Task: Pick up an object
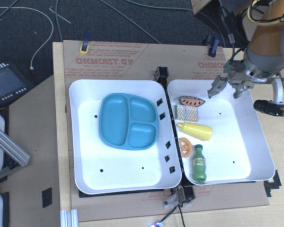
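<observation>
Your gripper (226, 86) hangs spread open and empty, up and right of the yellow bottle (195, 130) in the right bin (246, 141). The bottle looks light, stiff and slippery; grip across its middle.

Both white bins (118, 176) look like smooth moulded plastic with a soft sheen. The blue divided plate (128, 121) is matt plastic, while the yellow mustard bottle (195, 130) and green bottle (199, 163) are glossier plastic. Underneath it's plain brown cardboard (109, 59), dull and papery. The gripper (227, 88) looks like bare grey metal.
</observation>
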You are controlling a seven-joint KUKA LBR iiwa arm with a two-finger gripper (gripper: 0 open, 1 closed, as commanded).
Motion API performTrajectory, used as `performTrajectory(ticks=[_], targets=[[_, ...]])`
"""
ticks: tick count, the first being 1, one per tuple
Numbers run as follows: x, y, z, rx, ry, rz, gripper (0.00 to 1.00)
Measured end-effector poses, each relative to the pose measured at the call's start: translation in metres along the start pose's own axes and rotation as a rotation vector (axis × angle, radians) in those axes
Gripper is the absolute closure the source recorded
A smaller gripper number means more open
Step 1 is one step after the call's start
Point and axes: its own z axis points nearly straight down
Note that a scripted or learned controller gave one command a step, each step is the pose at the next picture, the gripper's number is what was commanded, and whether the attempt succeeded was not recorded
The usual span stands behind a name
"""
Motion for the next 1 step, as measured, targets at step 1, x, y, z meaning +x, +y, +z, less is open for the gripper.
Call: performTrajectory(ticks=[1], targets=[[0.0004,0.0030,-0.0088,-0.015,-0.002,-0.003,0.00]])
